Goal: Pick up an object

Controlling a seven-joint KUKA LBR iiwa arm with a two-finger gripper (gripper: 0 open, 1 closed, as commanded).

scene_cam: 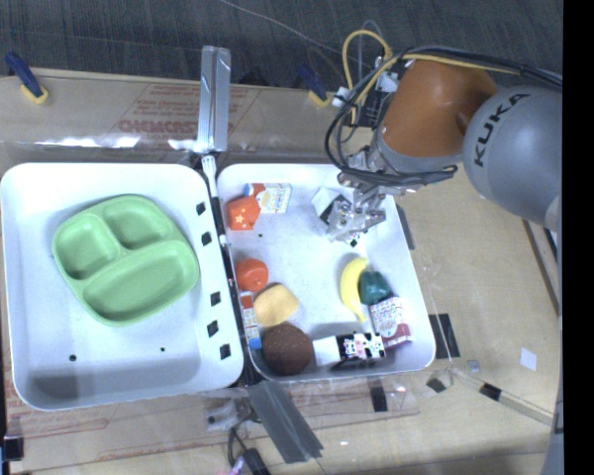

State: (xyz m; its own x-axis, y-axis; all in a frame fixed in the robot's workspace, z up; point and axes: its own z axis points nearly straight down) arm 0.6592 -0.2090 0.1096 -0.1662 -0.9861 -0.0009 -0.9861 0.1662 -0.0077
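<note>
My gripper [352,218] hangs over the upper right part of the right bin [307,265], under the orange band of the arm. Nothing shows between it and the bin floor. Below it lie a yellow banana [351,283] and a teal object [374,287]. An orange-red toy [243,214] and a small carton [273,199] sit at the bin's upper left. Along the left and bottom are an orange ball [251,273], a pale yellow lump [275,305], a brown ball [286,348], a black-and-white box [358,347] and a red-labelled bottle [389,321].
The left bin [40,364] holds a green divided plate [125,256]. A metal divider [214,97] stands between the bins at the back. Cables [356,57] loop above the wrist. Bare bench lies to the right of the bins.
</note>
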